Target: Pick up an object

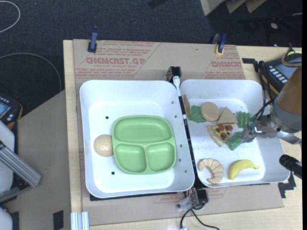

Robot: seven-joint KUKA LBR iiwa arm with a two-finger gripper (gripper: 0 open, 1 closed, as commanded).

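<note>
Two shallow white bins sit side by side on the desk (144, 56). From above, the left bin (96, 95) holds a smooth green three-part tray (144, 143) and a round beige bun (103, 145) touching its left edge. The right bin (249, 87) holds a curved yellow banana (242, 167), a ridged croissant (211, 168), a pizza wedge (219, 131) and green pieces. The claw (249, 132) reaches in at a green leafy piece (235, 140); how wide it stands I cannot tell.

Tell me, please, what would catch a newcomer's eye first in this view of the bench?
Probably the green divided plate in the middle of the left bin, with a pale round bun against its left edge. Next, the right bin, where toy foods cluster: a yellow banana, a croissant and a pizza slice, with the hand beside them.
</note>
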